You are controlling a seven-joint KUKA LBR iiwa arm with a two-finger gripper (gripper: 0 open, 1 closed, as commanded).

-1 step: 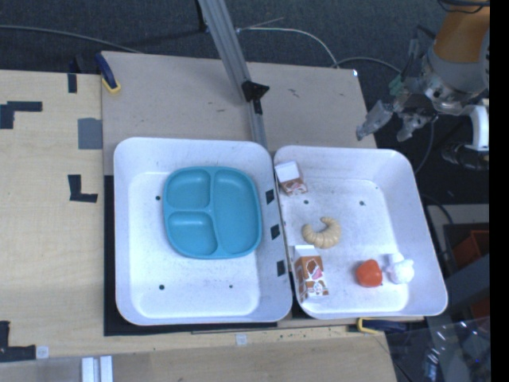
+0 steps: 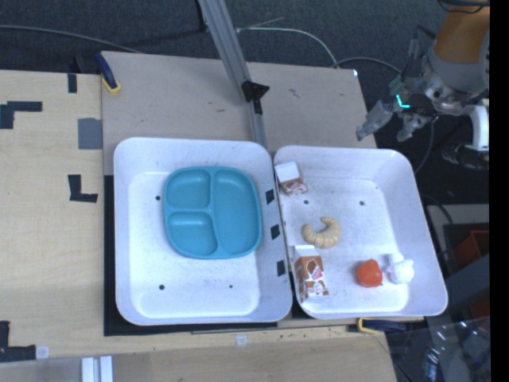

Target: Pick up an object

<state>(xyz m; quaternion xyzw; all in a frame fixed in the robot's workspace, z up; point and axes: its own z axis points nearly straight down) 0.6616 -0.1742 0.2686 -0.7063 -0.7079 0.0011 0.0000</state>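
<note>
Poised at the upper right, above the tabletop (image 2: 318,106) just past the far right corner of the right bin (image 2: 398,165): end effector (image 2: 387,124), two dark fingers (image 2: 372,124) spread apart with nothing between them, grey wrist and orange band rising behind toward the upper right corner. Nearest to it, down and to the left inside the right bin: a small white-and-brown carton (image 2: 289,177) close against the bin's left wall near the far corner. Farther down and left of the end effector, near the bin's middle: a curled tan croissant-like pastry (image 2: 322,232). Almost straight below, well apart from the end effector, near the bin's front edge: a red tomato-like ball (image 2: 368,273), with a small white lump (image 2: 398,270) just beside it on the right, too small to identify. Down and left again, at the bin's front left: a second, larger brown-and-white carton (image 2: 311,274) lying flat. Farthest off, well to the left and below: the left bin (image 2: 135,293) with a teal three-compartment plate (image 2: 212,212) resting in its far half. Up and to the left of the end effector: a slanted metal post (image 2: 231,42) crossing the tabletop.
</note>
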